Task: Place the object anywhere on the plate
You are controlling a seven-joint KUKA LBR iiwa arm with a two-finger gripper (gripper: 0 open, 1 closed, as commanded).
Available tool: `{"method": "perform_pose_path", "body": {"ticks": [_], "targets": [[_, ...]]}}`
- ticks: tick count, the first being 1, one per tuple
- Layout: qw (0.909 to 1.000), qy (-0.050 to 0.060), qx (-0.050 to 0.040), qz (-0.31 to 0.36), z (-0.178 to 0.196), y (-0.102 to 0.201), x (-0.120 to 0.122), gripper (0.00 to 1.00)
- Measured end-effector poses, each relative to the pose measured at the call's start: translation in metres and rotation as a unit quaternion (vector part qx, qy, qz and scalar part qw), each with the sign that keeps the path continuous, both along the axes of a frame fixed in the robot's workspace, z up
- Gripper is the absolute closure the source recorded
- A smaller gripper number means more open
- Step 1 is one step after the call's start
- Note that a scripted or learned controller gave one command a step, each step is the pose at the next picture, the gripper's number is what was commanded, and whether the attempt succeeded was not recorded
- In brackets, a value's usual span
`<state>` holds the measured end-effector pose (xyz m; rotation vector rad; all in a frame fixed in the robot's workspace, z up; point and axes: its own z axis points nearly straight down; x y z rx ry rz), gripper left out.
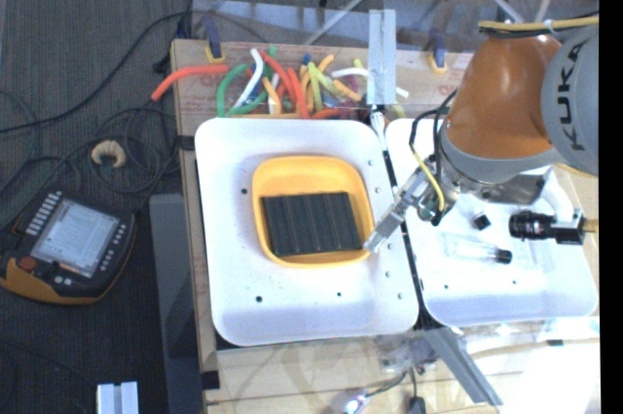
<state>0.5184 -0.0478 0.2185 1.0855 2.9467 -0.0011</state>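
A yellow plate with rounded corners sits in the middle of the left white bin. A dark ribbed rectangular object lies flat on it and covers most of its floor. My gripper reaches in from the right, slanting down and to the left. Its tip is at the plate's right rim, just beside the dark object's right edge. Nothing shows between the fingers. The orange and grey wrist hangs over the divide between the bins.
In the right bin lie a clear thin tube with a black tip and a small black piece. Coloured tubes are piled behind the bins beside an upright metal post. A handheld control unit lies on the floor at the left.
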Motion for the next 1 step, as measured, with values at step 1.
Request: {"method": "perform_pose_path", "body": {"ticks": [1], "targets": [[1.0, 0.001, 0.0011, 0.001, -0.0261, 0.1128, 0.0105, 0.0]]}}
